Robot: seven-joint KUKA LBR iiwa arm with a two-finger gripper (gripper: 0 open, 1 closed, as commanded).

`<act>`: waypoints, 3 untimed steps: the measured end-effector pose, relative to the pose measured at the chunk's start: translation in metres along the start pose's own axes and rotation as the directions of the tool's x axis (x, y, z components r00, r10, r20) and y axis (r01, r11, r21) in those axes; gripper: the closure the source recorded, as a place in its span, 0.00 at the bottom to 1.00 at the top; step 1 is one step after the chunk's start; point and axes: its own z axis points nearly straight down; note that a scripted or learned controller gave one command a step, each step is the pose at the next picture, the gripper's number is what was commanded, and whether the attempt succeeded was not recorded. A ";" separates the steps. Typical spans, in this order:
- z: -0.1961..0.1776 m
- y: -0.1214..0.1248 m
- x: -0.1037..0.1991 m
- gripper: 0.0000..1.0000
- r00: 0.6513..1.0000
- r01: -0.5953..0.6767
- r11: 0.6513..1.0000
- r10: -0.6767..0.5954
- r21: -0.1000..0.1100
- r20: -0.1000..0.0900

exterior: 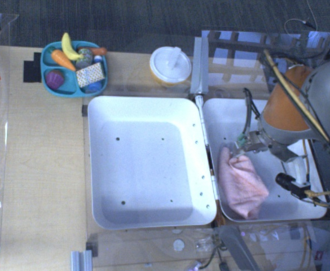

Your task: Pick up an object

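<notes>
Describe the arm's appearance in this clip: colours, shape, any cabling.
The arm is bulky and rounded, with light grey casings and a broad orange band above the wrist. Below it sits a metallic grey gripper. A thin dark cable loops beside the wrist.

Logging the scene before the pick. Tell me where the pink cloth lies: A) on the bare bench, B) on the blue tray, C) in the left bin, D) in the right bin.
D: the pink cloth lies crumpled in the right bin, against its left wall, with the end effector at its upper edge.
</notes>
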 end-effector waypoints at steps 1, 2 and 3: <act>0.000 0.000 0.000 0.00 1.000 0.000 1.000 0.000 0.000 0.000; 0.012 -0.014 -0.004 0.00 0.999 0.032 0.999 -0.032 0.007 -0.005; 0.016 0.050 -0.031 0.00 0.970 -0.242 0.970 0.242 0.013 -0.001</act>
